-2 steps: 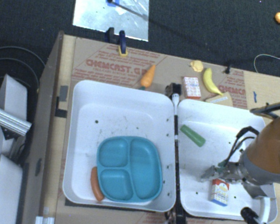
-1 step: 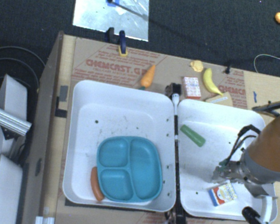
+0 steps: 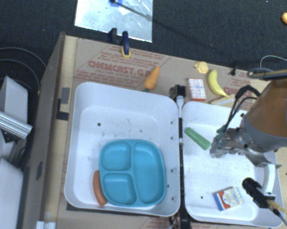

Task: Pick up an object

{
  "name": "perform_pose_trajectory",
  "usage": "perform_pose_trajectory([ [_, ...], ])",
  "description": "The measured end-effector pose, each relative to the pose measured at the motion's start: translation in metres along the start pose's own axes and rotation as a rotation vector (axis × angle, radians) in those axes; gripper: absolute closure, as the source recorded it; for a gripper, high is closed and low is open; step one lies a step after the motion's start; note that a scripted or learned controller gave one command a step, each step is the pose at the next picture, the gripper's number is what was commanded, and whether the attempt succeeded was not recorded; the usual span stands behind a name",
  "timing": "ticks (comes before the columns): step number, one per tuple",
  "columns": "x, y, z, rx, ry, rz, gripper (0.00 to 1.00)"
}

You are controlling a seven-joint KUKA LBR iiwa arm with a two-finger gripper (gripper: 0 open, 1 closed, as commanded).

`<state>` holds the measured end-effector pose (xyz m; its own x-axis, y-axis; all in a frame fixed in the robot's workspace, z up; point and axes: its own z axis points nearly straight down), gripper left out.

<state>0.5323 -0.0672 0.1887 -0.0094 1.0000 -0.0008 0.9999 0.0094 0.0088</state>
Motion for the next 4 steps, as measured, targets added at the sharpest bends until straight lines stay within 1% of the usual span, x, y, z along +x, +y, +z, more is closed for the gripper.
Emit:
perform_pose_trajectory([
  [1,-0.003,-0.002,-0.006,0.004,0.001,0.002,1.00],
  [2,-0.061,0.051,-0.024,0.001,-0.003,0.009,1.00],
  [3,-0.098,0.083,-0.050,0.001,-0.002,0.008,1.00],
  [4,-0.143,0.119,-0.063,0.002,-0.003,0.008,1.00],
])
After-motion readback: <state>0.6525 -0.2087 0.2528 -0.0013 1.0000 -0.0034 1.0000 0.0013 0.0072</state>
